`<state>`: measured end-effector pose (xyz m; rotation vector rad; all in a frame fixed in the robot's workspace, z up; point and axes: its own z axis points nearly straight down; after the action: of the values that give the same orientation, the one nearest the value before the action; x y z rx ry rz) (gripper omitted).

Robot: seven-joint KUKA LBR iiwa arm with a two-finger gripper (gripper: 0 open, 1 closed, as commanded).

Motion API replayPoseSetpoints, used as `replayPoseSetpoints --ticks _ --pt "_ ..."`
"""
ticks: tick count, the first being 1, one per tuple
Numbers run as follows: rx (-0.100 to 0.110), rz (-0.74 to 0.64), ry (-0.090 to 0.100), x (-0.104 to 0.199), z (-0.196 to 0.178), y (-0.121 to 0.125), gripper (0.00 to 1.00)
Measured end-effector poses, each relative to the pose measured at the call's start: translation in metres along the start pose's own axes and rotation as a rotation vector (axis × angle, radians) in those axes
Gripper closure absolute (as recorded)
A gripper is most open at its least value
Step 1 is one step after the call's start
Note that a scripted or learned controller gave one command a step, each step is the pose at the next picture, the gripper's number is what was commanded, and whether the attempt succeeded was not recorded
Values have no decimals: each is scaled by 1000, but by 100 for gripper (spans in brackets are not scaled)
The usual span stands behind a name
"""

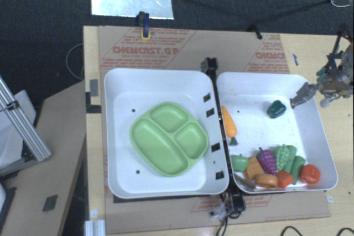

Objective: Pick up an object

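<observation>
The tool sits at the frame's right edge over the right bin, near a green pepper; its grip state is unclear.

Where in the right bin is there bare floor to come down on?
The right bin has bare floor across its middle, between the carrot at the divider and the dark green toy, and along the far wall. The near edge is crowded: grapes, tomato and other toy produce are piled there.

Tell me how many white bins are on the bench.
2. The left bin holds a green divided plate. The right bin holds toy food, mostly piled at its near edge, with the hand at its far right rim.
</observation>
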<state>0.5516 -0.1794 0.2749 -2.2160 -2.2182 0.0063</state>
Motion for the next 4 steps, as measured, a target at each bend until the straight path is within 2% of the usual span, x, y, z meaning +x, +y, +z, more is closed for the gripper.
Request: replayPoseSetpoints --ticks 1,3,4 --pt "-9 -2 -2 0 -5 2 0" --pt "-4 0 0 -3 89 -9 0" --pt "-4 0 0 7 140 -11 0"
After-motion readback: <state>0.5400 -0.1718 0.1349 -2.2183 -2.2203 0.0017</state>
